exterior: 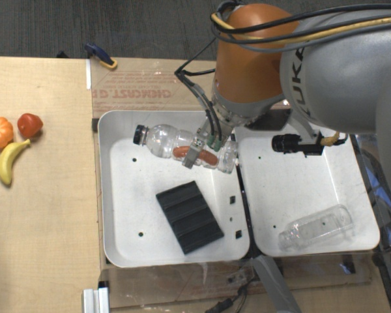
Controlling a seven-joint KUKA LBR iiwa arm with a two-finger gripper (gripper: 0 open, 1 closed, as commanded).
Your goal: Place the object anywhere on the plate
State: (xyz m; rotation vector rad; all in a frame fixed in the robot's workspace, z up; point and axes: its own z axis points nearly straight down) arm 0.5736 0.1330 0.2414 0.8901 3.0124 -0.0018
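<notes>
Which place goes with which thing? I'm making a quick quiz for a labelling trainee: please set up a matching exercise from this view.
Things:
1. black ridged block
2. banana
3. clear bottle with black cap
4. clear bottle lying alone

Places:
A. wooden surface left of the bins
B. right bin, near corner
C. left bin, lower middle
D. left bin, upper part, under the end effector

Pairs: 1-C, 2-A, 3-D, 4-B
</notes>
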